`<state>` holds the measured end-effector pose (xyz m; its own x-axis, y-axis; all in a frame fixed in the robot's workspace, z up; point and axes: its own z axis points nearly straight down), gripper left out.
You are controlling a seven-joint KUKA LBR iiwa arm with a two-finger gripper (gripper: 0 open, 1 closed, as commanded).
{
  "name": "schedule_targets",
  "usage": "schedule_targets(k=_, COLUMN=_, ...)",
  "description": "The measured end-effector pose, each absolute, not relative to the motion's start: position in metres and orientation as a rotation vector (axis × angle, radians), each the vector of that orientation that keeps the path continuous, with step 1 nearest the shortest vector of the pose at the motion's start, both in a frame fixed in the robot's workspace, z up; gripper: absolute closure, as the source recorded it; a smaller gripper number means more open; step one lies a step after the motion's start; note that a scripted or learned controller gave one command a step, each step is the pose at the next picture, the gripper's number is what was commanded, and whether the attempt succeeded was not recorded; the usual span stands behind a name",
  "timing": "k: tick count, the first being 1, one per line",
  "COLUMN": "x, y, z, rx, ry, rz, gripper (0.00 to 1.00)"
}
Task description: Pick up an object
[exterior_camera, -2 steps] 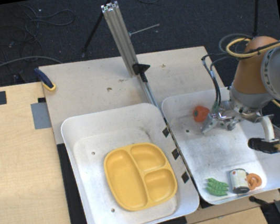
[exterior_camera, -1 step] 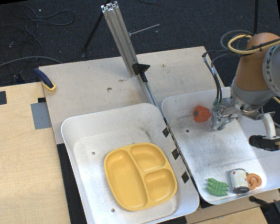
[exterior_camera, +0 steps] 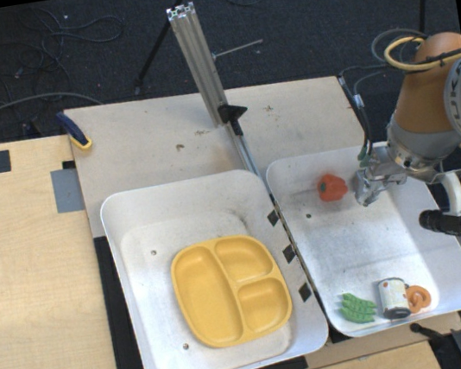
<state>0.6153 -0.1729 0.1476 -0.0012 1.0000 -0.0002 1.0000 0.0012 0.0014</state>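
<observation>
A small red tomato-like object (exterior_camera: 331,188) lies in the right bin (exterior_camera: 354,242) near its far edge. My gripper (exterior_camera: 369,188) hangs just to the right of it, low over the bin floor, apart from it by a small gap. At the bin's near edge sit a green leafy piece (exterior_camera: 356,308), a grey and white can (exterior_camera: 393,297) and an orange ring-shaped piece (exterior_camera: 418,298). Nothing shows between my fingers.
The left bin (exterior_camera: 140,273) holds a yellow divided plate (exterior_camera: 231,289). An upright metal post (exterior_camera: 204,70) stands behind the bins, with a rod running down between them. The arm's orange band (exterior_camera: 425,94) is at the right.
</observation>
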Motion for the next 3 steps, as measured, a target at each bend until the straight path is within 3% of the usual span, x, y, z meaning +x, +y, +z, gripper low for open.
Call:
schedule_targets(k=1, x=0.615, y=-0.183, z=0.203, rx=2.219, ry=2.219, rz=0.001, gripper=1.00)
schedule_targets(k=2, x=0.616, y=-0.183, z=0.210, rx=2.220, ry=2.223, rz=0.000, gripper=1.00)
schedule_targets(k=3, x=0.595, y=-0.137, z=0.204, rx=2.221, ry=2.229, rz=-0.002, gripper=1.00)
